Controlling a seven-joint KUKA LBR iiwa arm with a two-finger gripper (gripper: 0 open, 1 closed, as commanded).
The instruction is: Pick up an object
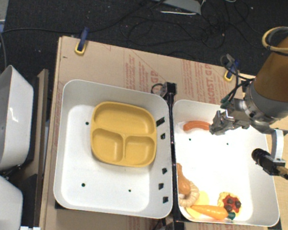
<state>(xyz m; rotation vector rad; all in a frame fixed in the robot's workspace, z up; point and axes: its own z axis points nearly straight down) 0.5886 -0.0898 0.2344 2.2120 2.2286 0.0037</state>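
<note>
Two white bins sit side by side on the bench (119, 64). The left bin (68, 143) holds a yellow tray (124, 134) with three compartments, lying flat near the bin's far edge.

In the right bin (263, 186), the gripper (220, 124) hangs over the far left part of the bin, the arm (285, 70) reaching in from the right. A sausage (195, 126) lies on the bin floor near the far left corner, just beside the gripper on its left, its right end close to the dark fingers (217, 125). Nothing is seen between the fingers, and whether they are spread or closed cannot be told from this slant; whether they touch the sausage cannot be told either.

Along the near edge of the right bin lie three more items, well apart from the gripper: a shrimp (185, 188) at the near left corner, a carrot (209, 210) just beside it against the near wall, and a small yellow piece with red and dark spots (229, 201) touching the carrot's right end.
</note>
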